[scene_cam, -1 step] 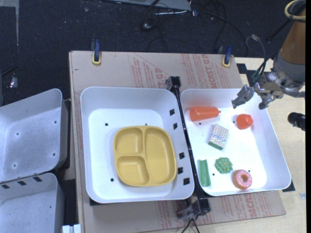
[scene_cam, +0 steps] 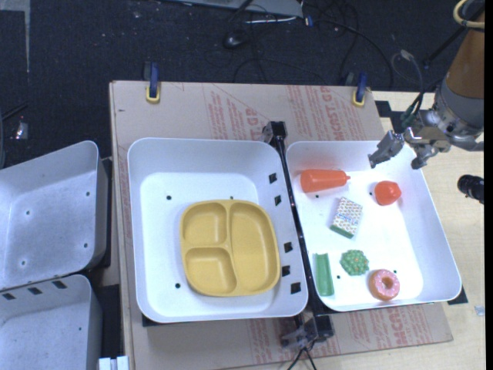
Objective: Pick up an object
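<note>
Objects: six small items are lying in the right bin (scene_cam: 431, 230), none lifted.
Carrot: orange toy carrot (scene_cam: 323, 179) is lying near the bin's back left, pointing right.
Tomato: red-orange round piece (scene_cam: 387, 193) is sitting right of the carrot, near the back right.
Box: small patterned carton (scene_cam: 347, 216) is resting mid-bin, tilted, just below the carrot.
Green stick: flat green piece (scene_cam: 323, 274) is lying along the bin's left wall at the front.
Broccoli: bumpy green lump (scene_cam: 354, 262) is sitting just right of the green stick.
Donut: pink-frosted donut (scene_cam: 384, 284) is lying at the front, beside the broccoli.
Claw: claw (scene_cam: 403, 152) is hanging over the right bin's back right corner, fingers spread apart, gripping nothing; the nearest item is the tomato, below it and apart.
Arm: grey wrist with orange band (scene_cam: 466, 68) is reaching in from the right.
Left bin: left bin (scene_cam: 154, 176) is holding a yellow three-compartment plate (scene_cam: 229, 247), lying flat in the middle.
Bench: both bins are sitting side by side on a cardboard sheet (scene_cam: 208, 114) clamped to the bench.
</note>
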